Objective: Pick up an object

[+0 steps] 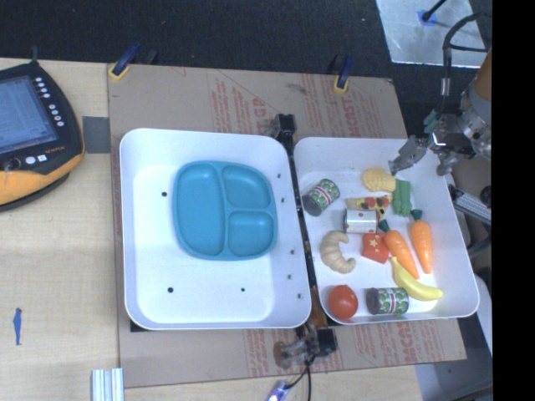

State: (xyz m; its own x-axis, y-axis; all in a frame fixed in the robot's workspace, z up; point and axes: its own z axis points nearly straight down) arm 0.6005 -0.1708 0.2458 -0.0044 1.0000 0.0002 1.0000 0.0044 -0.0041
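My gripper [423, 160] hangs over the far right corner of the right bin [313, 159], fingers spread open with nothing between them. Just below and left of it lie a yellow toy food piece [378, 179] and a green piece [403, 197]. Further into the bin are a green can [321, 196], a small box [361, 219], a croissant [338, 251], a red piece [375, 247], two carrots [420, 244], a banana [416, 286], a tomato [342, 302] and a second can [386, 301].
The left bin [142, 249] holds a blue divided plate [226, 209]. A teach pendant [33, 132] lies at the bench's left edge. Clamps [124, 60] pin the cardboard sheet at the back.
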